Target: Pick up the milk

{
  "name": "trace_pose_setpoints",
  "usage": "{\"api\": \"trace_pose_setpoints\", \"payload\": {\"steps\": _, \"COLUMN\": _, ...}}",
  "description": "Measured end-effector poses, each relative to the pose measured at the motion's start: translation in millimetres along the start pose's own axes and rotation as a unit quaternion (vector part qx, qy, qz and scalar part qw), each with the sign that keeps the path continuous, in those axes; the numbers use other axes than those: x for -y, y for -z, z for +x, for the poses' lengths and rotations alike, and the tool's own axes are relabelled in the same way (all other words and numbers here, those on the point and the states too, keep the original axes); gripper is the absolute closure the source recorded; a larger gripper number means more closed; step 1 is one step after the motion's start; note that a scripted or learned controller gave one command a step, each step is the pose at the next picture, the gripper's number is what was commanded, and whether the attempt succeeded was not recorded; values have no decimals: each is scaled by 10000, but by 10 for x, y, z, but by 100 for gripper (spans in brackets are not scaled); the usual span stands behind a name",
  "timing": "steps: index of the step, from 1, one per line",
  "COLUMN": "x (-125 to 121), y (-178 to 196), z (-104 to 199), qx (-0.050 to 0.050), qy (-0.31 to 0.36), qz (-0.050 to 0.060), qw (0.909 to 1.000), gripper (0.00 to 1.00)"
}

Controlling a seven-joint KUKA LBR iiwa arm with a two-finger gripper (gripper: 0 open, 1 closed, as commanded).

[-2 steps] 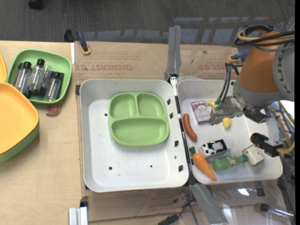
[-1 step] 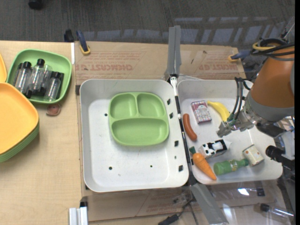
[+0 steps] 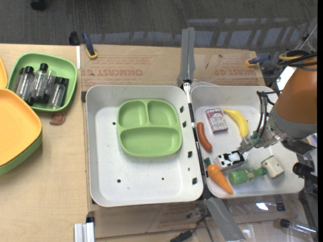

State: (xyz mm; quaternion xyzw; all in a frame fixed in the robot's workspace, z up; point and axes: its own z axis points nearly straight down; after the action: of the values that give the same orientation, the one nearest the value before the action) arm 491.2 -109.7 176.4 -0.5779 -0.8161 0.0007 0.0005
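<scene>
The milk [image 3: 229, 159] is a small white carton with black cow patches, lying on its side in the lower middle of the right bin [image 3: 282, 188]. My gripper [image 3: 246, 148] reaches down from the right and sits just above and to the right of the carton, at its right end. Whether it touches the carton is unclear. The arm's orange band [image 3: 299, 102] hangs over the bin's right side.
Around the milk lie a carrot [image 3: 220, 178], a green bottle [image 3: 246, 175], a white block [image 3: 273, 167], a sausage [image 3: 204, 136], a pink carton [image 3: 217, 120] and a banana [image 3: 238, 121]. The left bin [image 3: 101, 150] holds a green divided plate [image 3: 149, 127].
</scene>
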Motion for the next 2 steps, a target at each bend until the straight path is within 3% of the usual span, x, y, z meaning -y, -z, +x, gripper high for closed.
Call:
{"api": "trace_pose_setpoints", "payload": {"steps": 1, "x": -921, "y": -745, "z": -407, "qx": 32, "qy": 310, "qz": -46, "qw": 9995, "gripper": 100}}
{"api": "trace_pose_setpoints", "payload": {"steps": 2, "x": -363, "y": -390, "z": -407, "qx": 3, "qy": 1845, "qz": -6, "qw": 9828, "gripper": 100}}
